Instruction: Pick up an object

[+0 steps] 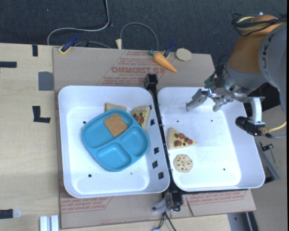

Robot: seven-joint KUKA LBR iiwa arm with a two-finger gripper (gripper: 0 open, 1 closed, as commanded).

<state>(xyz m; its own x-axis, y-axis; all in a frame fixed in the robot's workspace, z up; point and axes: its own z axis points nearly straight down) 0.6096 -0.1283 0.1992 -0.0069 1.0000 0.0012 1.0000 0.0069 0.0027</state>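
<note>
The arm comes in from the right. Its gripper (205, 101) hangs over the far part of the right bin (231, 177). The two fingers are spread apart and nothing is between them. One finger (195, 100) points to the left and the other finger (217, 103) points down toward the near side.

In the right bin there are two toy foods. A pizza slice (178, 139) lies near the left wall of that bin, with its tip pointing right. A round cookie (183, 163) with dark dots lies just beside the pizza slice, on the near side. Both are well apart from the gripper.

In the left bin (72, 177) sits a blue plate (116, 150) with three parts. A brown square cracker (116, 124) lies in the far part of the blue plate. Another pizza slice (142, 114) lies just beside the plate, close to the wall between the two bins. A small tan piece (111, 108) pokes out from behind the far edge of the plate.

Both bins sit on a brown cardboard sheet (130, 66) on the desk (19, 143). On the far side of the cardboard lie a toy carrot (164, 61) and a small round tan thing (184, 55), near each other. A white cable (105, 8) runs across the dark floor on the far side.
</note>
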